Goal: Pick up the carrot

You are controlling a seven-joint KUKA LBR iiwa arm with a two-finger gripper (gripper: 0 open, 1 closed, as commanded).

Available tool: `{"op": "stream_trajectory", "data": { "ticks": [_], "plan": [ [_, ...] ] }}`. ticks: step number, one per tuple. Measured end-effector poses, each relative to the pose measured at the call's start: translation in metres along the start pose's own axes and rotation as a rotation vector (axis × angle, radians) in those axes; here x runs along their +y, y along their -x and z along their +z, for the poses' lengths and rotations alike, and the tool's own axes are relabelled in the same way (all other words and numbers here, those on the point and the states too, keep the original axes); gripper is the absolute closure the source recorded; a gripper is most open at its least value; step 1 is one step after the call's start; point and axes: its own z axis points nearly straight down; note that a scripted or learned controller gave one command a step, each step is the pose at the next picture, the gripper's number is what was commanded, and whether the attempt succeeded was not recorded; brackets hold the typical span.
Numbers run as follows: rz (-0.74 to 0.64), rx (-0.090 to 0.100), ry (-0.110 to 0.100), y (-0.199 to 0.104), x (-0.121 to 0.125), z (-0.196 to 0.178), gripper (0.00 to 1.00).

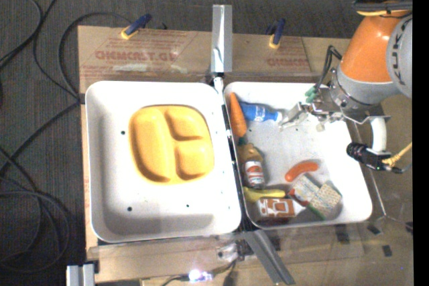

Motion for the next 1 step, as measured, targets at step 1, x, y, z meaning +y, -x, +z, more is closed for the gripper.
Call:
{"op": "stream_trajectory", "data": {
  "ticks": [1],
  "plan": [
    [0.022, -0.003, -0.001, 0.0363, 0.0069, 0.0314, 0.00]
  ]
}}
